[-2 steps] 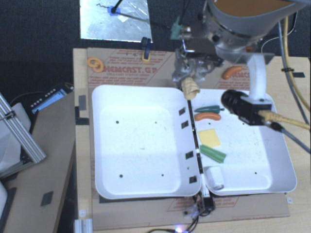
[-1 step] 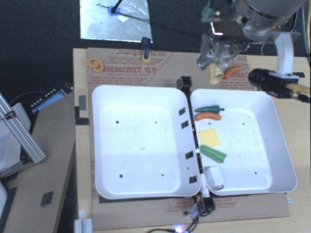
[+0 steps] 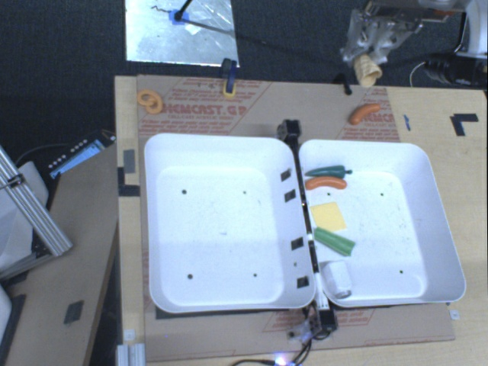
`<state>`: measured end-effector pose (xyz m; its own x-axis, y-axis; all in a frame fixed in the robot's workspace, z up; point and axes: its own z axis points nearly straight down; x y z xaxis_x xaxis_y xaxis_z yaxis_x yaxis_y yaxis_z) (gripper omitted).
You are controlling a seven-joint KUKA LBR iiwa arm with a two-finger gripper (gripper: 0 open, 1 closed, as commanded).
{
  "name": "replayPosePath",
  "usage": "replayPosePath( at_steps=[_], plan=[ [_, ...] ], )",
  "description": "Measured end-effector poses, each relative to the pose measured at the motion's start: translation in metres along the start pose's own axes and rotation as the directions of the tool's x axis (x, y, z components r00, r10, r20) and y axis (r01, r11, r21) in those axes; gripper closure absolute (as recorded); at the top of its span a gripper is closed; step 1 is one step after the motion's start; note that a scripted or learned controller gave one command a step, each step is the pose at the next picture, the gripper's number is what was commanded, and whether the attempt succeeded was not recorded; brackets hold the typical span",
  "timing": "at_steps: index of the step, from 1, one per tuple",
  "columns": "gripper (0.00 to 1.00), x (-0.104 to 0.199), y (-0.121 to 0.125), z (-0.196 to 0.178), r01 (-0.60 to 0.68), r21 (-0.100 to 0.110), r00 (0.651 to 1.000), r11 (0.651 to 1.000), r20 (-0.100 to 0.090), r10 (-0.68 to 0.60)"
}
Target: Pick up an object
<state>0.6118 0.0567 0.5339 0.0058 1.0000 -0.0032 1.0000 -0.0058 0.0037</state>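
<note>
End effector [image 3: 371,52] hangs beyond the right bin's [image 3: 435,197] far rim, clamped on a small tan cone-like piece [image 3: 367,70]. The piece looks light, rigid and smooth – liable to slip; a grip across its wider middle appears safest.

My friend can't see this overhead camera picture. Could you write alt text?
A robot gripper holds a small tan object above the bench, beyond two white bins. The right bin contains a few small toy foods along its left side.
</note>
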Motion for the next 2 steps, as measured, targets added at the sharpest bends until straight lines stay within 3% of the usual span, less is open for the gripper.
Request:
replayPosePath(
  at_steps=[1,2],
  plan=[
    [1.0,0.039,-0.07,0.2,0.009,0.021,1.0,1.0,-0.002,-0.009],
    [1.0,0.068,-0.11,0.17,0.014,0.002,1.0,1.0,-0.006,-0.014]
  ],
)
